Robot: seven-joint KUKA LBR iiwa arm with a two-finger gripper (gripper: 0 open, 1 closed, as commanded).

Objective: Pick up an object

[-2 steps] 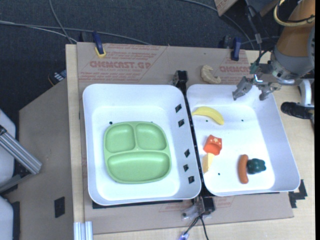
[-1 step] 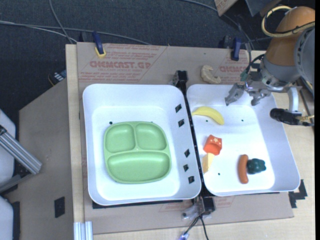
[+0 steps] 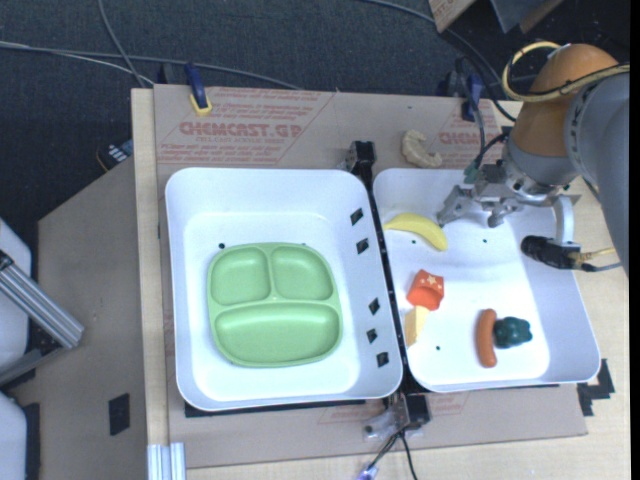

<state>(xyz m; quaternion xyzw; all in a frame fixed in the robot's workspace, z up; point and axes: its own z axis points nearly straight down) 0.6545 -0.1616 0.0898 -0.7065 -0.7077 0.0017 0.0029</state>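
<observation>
In the right bin [image 3: 560, 298], my metal end effector [image 3: 478, 206] hangs with fingers spread; the smooth curved plastic banana [image 3: 420, 230] lies just beside at eight o'clock.

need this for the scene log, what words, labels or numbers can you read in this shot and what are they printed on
"CHEMCAST GP": large red print on the brown protective sheet under the bins, behind the left bin.
Smaller red lines above and below that word, and more red print near the sheet's right end: too small and blurred to read.
No readable text elsewhere.
</observation>
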